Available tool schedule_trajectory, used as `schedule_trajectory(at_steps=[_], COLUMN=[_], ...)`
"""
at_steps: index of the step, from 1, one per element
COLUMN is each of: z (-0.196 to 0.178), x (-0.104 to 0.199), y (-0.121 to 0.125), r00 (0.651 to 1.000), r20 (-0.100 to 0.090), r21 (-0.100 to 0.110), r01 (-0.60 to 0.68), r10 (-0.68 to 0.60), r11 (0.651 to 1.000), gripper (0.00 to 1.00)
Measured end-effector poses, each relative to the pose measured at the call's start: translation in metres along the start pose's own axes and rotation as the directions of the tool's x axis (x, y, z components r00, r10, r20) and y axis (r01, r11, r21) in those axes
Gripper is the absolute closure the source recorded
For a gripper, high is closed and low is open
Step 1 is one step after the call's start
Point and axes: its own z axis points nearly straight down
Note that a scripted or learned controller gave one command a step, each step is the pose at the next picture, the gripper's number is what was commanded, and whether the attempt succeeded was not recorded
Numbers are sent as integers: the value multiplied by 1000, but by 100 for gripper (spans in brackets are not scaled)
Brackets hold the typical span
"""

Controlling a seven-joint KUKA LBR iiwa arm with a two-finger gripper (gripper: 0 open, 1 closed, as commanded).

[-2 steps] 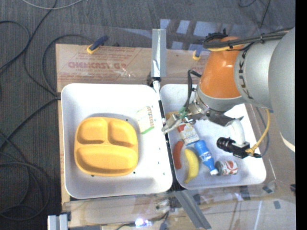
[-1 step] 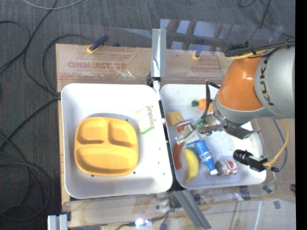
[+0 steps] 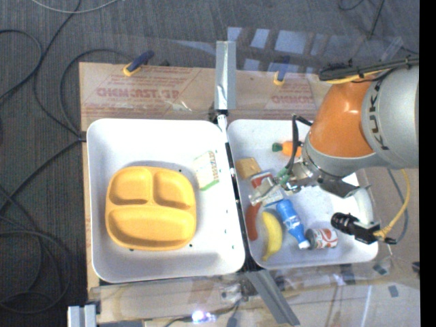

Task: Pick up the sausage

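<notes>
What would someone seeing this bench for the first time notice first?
Most striking is the yellow divided tray sitting in the left bin. Next comes the arm's orange band looming over the right bin, its pincer low among the clutter there. Just below it lie a banana, a blue tube and the reddish sausage by the bin's left wall.

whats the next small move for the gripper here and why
Probably a short shift toward the bin's lower left corner, then down. The gripper sits above the upper end of the sausage, which lies along the right bin's left wall beside the banana. Centring over the sausage first should keep the fingers off the banana.
</notes>
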Motion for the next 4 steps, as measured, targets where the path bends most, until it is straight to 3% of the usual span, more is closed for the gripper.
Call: schedule_trajectory(at_steps=[1, 2, 3, 4], z=[93, 94, 85, -14], x=[-53, -33, -30, 23], y=[12, -39, -38, -15], r00=[1000, 969, 968, 959], r20=[2, 11, 2, 0], r21=[-8, -16, -14, -3], r01=[8, 248, 250, 283], r10=[-8, -248, -250, -283], r11=[1000, 969, 968, 959], gripper=[0, 0, 100, 100])
